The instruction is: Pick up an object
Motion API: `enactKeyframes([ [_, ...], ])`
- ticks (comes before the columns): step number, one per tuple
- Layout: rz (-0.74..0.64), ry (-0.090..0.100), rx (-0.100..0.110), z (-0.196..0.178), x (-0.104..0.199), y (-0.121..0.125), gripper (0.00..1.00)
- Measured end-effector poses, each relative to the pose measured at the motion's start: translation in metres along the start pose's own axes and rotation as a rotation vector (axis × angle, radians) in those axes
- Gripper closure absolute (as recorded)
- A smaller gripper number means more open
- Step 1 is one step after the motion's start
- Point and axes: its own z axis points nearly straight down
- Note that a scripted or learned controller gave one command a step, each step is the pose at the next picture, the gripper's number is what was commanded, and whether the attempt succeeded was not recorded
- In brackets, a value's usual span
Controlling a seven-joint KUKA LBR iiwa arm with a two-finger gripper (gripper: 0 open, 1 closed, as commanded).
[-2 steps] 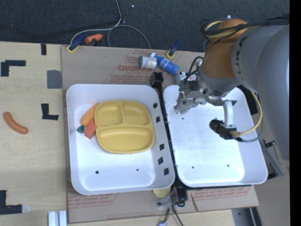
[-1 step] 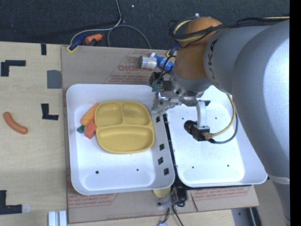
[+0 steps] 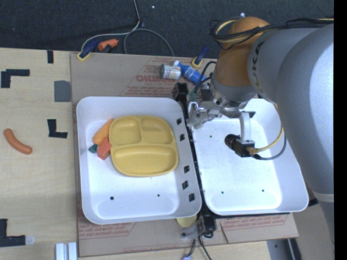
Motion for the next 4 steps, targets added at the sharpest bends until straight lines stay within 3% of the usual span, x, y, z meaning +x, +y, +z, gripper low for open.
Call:
enactKeyframes([
  [1,-0.011,0.003,0.001,0.007,0.099,-0.017,1.00],
  [2,0.009,-0.002,0.001,-0.021,-0.002,-0.088,1.00],
  [3,0.005,-0.002,-0.002,0.070,-0.119,-0.030,1.00],
  [4,-0.001,0.001,0.001,0.067,-0.112,-0.032,0.00],
])
